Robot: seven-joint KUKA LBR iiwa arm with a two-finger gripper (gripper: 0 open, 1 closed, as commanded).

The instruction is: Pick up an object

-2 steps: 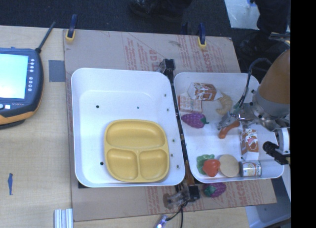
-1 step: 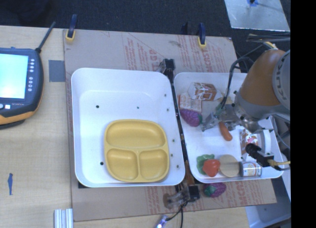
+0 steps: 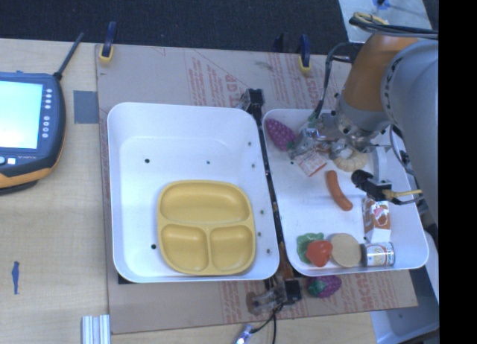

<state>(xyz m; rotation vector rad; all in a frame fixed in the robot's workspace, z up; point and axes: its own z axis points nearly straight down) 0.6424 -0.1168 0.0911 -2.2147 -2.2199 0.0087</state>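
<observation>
Two white bins: left bin (image 3: 127, 186), right bin (image 3: 417, 249). One yellow divided plate (image 3: 206, 225) in left bin. One sausage (image 3: 338, 190), one can (image 3: 380, 255), one purple item (image 3: 280, 133) in right bin. One handheld screen (image 3: 26, 126) at bench's left edge.

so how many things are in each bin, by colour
Left bin:
yellow tray: 1

Right bin:
purple: 1
orange sausage: 1
red: 1
green: 1
tan disc: 1
cans: 2

Total: 8; items under the arm are unclear.

Glossy white plastic bins (image 3: 127, 186), matt yellow plastic tray (image 3: 205, 223), brown cardboard sheet (image 3: 186, 74) on pale wood bench (image 3: 45, 260)
</observation>
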